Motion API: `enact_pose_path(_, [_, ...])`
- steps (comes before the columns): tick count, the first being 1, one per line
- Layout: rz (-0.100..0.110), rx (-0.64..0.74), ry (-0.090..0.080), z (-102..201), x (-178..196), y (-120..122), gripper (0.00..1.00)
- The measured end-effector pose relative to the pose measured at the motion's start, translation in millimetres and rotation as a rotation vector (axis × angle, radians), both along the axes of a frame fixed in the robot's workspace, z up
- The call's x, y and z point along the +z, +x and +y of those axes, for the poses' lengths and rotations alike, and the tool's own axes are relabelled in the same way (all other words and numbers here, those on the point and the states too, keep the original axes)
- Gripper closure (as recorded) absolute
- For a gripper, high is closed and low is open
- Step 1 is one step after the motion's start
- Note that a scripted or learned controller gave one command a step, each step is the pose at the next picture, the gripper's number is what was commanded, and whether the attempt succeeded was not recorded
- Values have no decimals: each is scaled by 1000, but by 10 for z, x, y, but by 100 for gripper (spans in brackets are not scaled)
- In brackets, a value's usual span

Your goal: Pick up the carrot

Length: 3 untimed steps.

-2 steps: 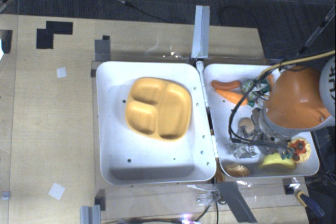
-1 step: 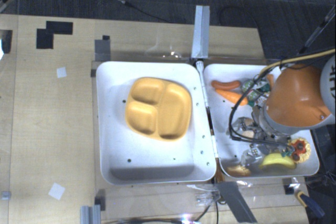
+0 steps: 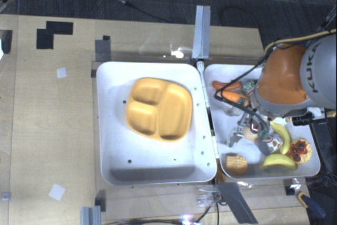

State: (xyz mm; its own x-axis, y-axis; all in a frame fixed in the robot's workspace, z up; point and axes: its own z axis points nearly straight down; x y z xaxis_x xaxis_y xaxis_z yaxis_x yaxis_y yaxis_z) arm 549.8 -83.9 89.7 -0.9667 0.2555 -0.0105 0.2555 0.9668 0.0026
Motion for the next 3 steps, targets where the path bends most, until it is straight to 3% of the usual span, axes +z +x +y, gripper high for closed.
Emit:
enact_pose_path(1, [0,-99,1,35,69,565,0])
enact_pose_path(2, [15,-615,6,-90,-24,871,0])
enact_pose_path(3, [-2,-555,6,-46,-4,379,0])
